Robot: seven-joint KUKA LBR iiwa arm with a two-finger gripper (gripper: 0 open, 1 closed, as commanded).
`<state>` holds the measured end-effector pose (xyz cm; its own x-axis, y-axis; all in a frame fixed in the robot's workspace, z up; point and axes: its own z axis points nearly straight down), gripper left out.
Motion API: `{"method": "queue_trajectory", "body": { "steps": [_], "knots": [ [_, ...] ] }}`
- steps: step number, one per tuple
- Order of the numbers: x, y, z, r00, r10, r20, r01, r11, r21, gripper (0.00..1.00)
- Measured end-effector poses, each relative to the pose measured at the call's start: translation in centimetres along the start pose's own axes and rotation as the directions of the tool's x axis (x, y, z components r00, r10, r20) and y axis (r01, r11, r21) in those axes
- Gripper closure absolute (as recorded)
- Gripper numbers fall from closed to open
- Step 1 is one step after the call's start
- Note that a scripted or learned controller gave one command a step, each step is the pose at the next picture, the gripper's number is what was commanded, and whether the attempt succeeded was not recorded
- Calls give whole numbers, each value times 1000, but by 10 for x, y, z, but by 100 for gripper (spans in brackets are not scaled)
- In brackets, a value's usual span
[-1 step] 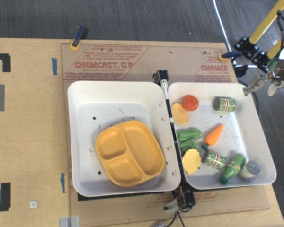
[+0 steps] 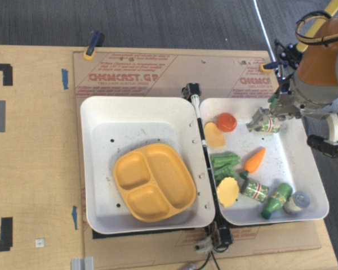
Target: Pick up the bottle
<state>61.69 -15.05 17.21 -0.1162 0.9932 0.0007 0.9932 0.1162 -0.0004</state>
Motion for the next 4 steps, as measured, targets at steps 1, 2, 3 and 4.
{"method": "queue_trajectory", "body": {
  "steps": [1, 2, 3, 4],
  "knots": [
    [59, -13, 34, 983, 183, -1, -183, 983, 2, 0],
    [133, -32, -12, 939, 344, -1, -344, 939, 1, 0],
    [175, -75, -12, 785, 619, 1, -619, 785, 5, 0],
    [176, -74, -22, 786, 619, 0, -619, 786, 4, 100]
  ]
}}
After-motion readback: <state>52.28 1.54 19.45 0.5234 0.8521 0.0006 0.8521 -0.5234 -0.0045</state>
